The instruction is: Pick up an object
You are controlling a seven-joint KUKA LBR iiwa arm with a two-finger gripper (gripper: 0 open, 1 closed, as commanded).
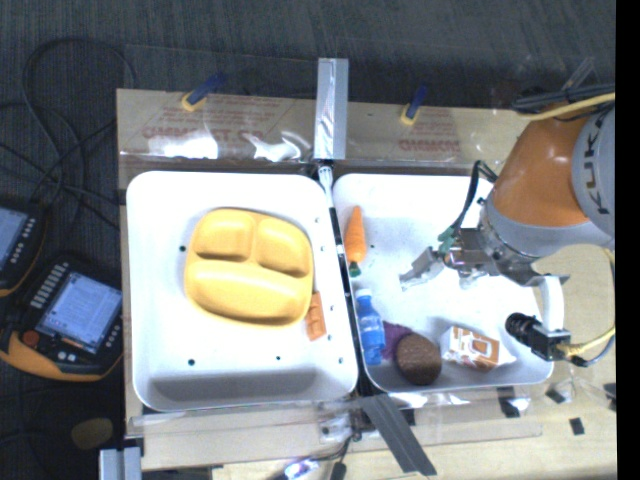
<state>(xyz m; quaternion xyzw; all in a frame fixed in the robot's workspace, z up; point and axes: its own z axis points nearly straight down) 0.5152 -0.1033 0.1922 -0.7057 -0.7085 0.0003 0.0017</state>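
Observation:
In the right bin (pixel 420 203) lie an orange carrot (pixel 354 234) by the left wall, a blue bottle (pixel 370 329), a brown round object (pixel 418 359) and an orange-and-white packet (pixel 472 347) along the front. My gripper (pixel 443 268) hangs over the middle of this bin, above bare white floor, up and left of the packet. Its fingers are spread apart and nothing is between them: open. The grey arm with its orange band (pixel 540 183) reaches in from the right.
The left bin (pixel 160 368) holds a yellow compartment tray (pixel 250 265) and a small orange piece (pixel 316 318) against the divider. A purple item (pixel 394 332) sits beside the bottle. Handheld controllers (pixel 70 313) lie off the bench at left.

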